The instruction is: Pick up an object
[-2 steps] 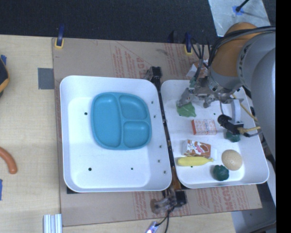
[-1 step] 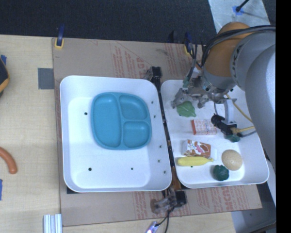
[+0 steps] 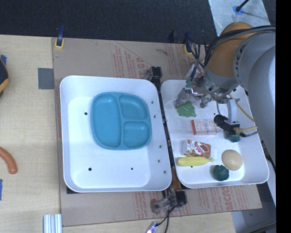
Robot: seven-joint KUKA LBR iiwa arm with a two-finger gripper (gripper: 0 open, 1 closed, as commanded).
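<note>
Camera view showed two white bins side by side on the surface. Nearest in the right bin [image 3: 254, 178] lay a dark green ball [image 3: 220, 173], a beige ball [image 3: 232, 159] and a banana [image 3: 194, 162], with a small printed packet [image 3: 198, 148] just behind the banana. Farther back sat an orange box [image 3: 203, 127], then a green leafy piece [image 3: 186, 110]. The claw [image 3: 196, 95] hung at the bin's far end, right over that green piece, perhaps touching it; whether its grip was wide or narrow could not be told. The left bin [image 3: 72, 130] held a blue divided plate [image 3: 121, 120]. A sausage [image 3: 6, 159] lay well apart on the surface at far left.
</note>
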